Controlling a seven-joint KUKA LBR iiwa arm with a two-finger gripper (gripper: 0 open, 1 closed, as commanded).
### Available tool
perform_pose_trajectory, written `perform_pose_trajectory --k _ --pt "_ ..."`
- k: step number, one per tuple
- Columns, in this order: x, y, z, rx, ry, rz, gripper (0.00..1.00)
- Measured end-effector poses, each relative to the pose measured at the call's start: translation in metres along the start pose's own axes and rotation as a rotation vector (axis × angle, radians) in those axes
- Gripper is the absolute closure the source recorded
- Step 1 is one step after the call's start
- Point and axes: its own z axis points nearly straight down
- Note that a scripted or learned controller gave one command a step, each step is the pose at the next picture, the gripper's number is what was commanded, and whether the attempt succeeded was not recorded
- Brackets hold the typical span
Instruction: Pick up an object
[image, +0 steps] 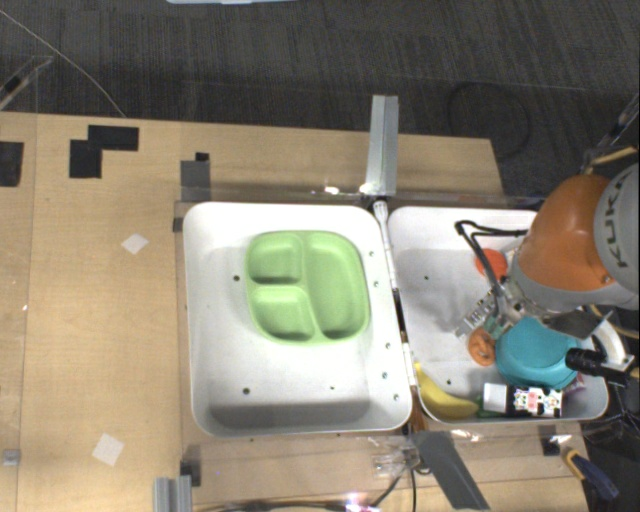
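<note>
My gripper (480, 318) reaches down into the right bin (430, 250) from the right, under the arm's orange band (560, 240). Its tip stands just above a small orange object (482, 346), and whether they touch is unclear. A teal bowl (535, 355) lies right beside that object, partly under the wrist. A yellow banana (445, 400) rests along the bin's front left corner. A small white box with red and dark print (535, 400) lies at the front edge. An orange-red piece (490, 263) shows further back, by a black cable.
The left bin (215, 330) holds a green divided plate (305, 285) in its middle. A metal post (382, 145) stands behind the wall between the two bins. The wooden bench (90, 330) stretches to the left.
</note>
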Motion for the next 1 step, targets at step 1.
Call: perform_pose_trajectory --k 1 --pt "0.0326 0.0258 -0.0843 0.011 0.014 0.153 1.0"
